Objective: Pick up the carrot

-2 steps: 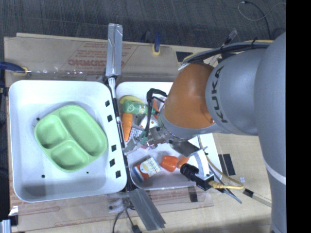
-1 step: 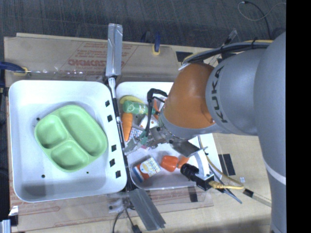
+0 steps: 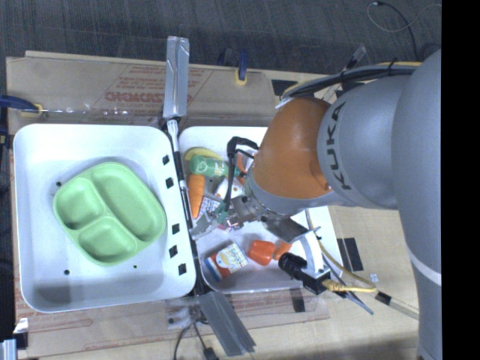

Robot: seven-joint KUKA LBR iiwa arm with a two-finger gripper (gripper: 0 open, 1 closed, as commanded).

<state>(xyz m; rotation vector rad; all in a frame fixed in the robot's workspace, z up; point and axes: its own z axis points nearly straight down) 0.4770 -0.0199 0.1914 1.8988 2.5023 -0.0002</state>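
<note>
Two white bins sit side by side on the bench. Over the right bin (image 3: 225,282) the gripper (image 3: 225,212) hangs low; I cannot tell its opening. One carrot (image 3: 196,193) lies just left of it, lengthwise up-down, beside a banana (image 3: 204,156), a pouch (image 3: 229,259) and cluttered toys. One green divided tray (image 3: 109,212) fills the left bin (image 3: 45,291).

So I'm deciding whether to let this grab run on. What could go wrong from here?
The gripper sits low in the right bin, just right of the carrot, so it may close off-centre or miss. The carrot lies against the bin's left wall beside a yellow-green item, which could be nudged or caught too. The arm hides much of the bin.
</note>
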